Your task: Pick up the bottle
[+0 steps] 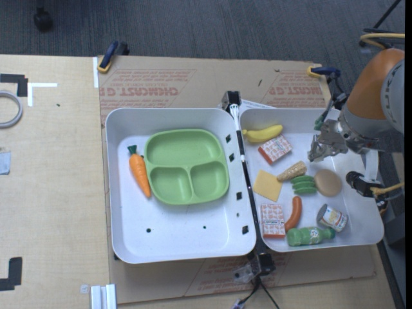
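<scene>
The bottle lies on its side at the near edge of the right bin, beside a sausage and a small can. The gripper hangs well apart above; state of jaws cannot be determined. Bottle judged light, smooth, liable to roll; grip across mid-body.

Green bottle, yellow banana, orange carrot, pale green divided plate in white bins
</scene>
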`<state>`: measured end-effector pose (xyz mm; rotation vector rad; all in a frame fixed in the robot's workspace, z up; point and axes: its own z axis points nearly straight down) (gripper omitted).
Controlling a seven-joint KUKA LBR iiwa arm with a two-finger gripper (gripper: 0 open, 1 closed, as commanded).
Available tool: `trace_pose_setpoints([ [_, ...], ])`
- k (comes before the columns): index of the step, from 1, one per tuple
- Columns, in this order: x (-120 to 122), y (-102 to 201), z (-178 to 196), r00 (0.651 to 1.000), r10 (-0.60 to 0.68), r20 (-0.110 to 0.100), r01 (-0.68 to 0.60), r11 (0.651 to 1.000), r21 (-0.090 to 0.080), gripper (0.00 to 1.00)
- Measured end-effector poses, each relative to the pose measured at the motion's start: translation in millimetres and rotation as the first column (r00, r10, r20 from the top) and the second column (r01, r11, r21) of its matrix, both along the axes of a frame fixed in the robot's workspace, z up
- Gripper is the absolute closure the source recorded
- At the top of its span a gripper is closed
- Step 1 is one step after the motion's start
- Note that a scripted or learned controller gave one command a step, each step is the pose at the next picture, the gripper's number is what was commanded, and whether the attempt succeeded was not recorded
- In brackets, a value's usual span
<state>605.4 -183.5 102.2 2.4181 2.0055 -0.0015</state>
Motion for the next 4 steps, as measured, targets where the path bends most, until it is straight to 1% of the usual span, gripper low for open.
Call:
trace_pose_setpoints([
  [1, -37, 46, 71, 0.992, -0.124, 0.000, 0.124, 0.992, 0.000, 1.00],
  [2, -97, 189, 118, 0.995, -0.103, -0.001, 0.103, 0.995, 0.001, 1.00],
  [3, -127, 167, 157, 0.976, -0.218, 0.001, 0.218, 0.976, -0.001, 1.00],
  [4, -128, 195, 150, 0.978, -0.210, -0.001, 0.210, 0.978, 0.000, 1.00],
])
